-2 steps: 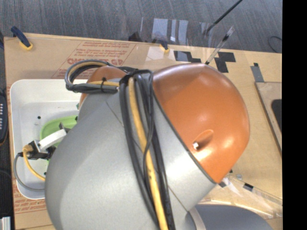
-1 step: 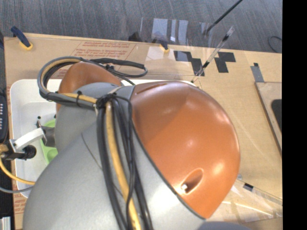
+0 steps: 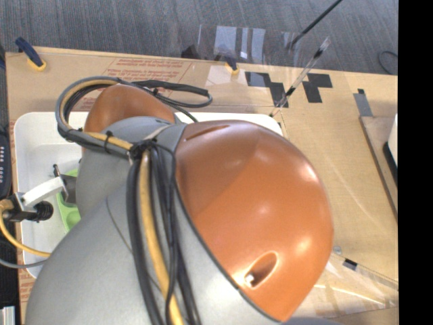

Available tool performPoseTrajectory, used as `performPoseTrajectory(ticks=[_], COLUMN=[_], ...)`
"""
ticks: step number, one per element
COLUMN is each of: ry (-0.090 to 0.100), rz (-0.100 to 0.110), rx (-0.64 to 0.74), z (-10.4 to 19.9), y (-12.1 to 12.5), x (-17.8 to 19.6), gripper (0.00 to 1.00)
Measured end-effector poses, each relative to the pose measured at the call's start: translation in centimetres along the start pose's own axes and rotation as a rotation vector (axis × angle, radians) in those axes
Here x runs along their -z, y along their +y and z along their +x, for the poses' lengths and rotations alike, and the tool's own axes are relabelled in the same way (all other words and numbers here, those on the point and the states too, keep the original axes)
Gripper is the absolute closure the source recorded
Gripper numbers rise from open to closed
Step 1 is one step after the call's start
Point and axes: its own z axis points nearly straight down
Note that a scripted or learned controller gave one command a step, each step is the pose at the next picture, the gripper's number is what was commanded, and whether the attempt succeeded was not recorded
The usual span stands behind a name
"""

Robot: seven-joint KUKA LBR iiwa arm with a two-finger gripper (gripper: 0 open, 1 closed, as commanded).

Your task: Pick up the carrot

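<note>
The grey and orange arm (image 3: 223, 208) fills most of the view, hanging over both bins and hiding their contents. In the left white bin (image 3: 30, 134), a bit of bright green (image 3: 67, 205) pokes out from under the arm, beside a white and black part (image 3: 37, 195) at the bin's left wall. Whether that part belongs to the gripper is unclear. No orange carrot can be made out around the arm.
Black and yellow cables (image 3: 122, 90) loop over the arm's top. The cardboard bench (image 3: 338, 141) lies bare to the right, with black tape marks (image 3: 298, 87) at the back and a blue-yellow clamp (image 3: 30, 54) at the far left corner.
</note>
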Motion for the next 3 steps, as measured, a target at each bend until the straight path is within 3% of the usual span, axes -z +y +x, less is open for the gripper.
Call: performPoseTrajectory(ticks=[1,2,3], ry=[-0.001,-0.009,-0.009], rz=[0.003,0.005,0.005], rx=[-0.001,0.008,0.009], z=[2.5,2.5,0.2], y=[0.5,0.3,-0.1], x=[0.0,0.9,-3.1], gripper=[1.0,1.0,1.0])
